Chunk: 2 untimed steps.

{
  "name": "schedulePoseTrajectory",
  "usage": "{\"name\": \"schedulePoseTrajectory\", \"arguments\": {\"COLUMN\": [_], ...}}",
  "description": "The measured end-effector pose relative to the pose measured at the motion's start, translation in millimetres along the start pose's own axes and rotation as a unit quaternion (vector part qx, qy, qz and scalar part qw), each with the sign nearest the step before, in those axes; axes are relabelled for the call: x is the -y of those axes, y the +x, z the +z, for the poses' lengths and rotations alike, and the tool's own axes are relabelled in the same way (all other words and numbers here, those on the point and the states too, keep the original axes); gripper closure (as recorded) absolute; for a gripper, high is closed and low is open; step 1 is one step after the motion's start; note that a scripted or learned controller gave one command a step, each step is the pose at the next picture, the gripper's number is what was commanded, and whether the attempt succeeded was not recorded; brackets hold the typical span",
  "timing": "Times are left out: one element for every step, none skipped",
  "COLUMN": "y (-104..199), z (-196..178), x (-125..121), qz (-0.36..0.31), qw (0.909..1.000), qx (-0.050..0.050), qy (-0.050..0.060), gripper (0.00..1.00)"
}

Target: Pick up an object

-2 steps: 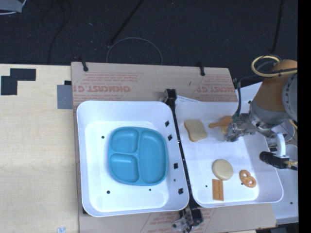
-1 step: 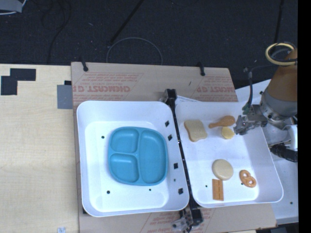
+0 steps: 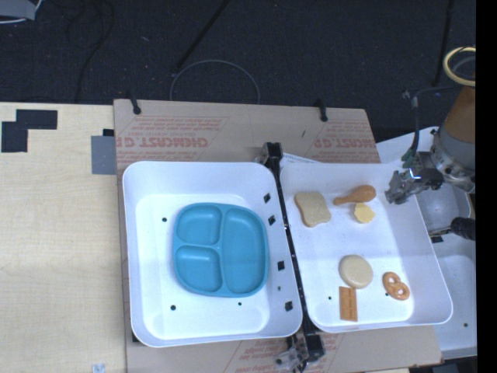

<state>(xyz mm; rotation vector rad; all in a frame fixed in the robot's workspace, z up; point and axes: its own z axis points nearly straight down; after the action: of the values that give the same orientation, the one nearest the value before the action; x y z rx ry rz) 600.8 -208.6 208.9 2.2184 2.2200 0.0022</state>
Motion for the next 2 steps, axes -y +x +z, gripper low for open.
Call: {"name": "schedulePoseTrajectory", "arguments": {"y": [44, 107], "z": [4, -1], "x": [3, 4], "qz": [-0.001, -0.002], "qw": [1.0, 1.0], "qx": [-0.002, -0.002], "qy": [0.003, 0.003], "gripper": [1.0, 1.0]}}
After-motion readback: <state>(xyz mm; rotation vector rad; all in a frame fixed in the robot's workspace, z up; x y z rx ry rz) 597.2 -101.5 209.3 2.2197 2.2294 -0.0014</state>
